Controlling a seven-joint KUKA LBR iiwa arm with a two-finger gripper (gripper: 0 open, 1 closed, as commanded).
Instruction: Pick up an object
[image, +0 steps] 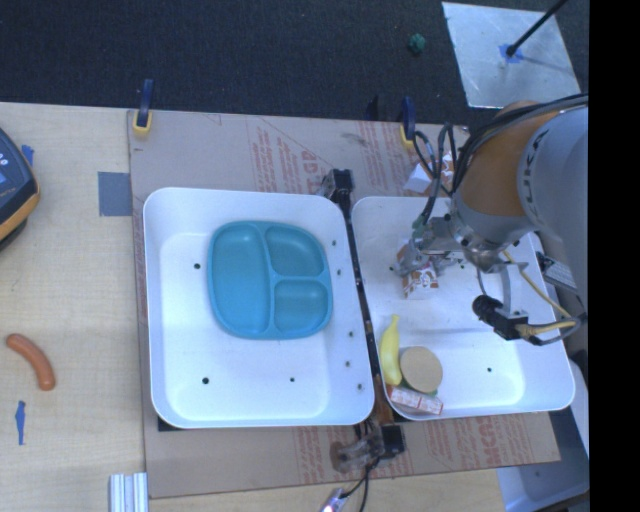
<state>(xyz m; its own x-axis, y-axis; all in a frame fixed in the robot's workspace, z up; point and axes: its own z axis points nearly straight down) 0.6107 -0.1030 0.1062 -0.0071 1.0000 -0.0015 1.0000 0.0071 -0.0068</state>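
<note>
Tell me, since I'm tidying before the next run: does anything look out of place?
Yes. A toy sausage lies on the bare bench, left of the left bin, while the other small items sit in the right bin.

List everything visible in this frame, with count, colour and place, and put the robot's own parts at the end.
bins: 2, white, side by side on the bench; left bin, right bin
divided plate: 1, teal, in the left bin
banana: 1, yellow, right bin, against its left wall
round disc: 1, tan, right bin, beside the banana
packet: 1, white and red, right bin, near front edge
small packet: 1, white and red, right bin, under the gripper
sausage: 1, orange-red, on the bench left of the bins
cardboard sheet: 1, brown, under both bins
clamps: 2, blue and yellow, at the cardboard's back edge
arm: 1, grey with orange band, over the right bin
gripper: 1, dark, over the small packet
</note>
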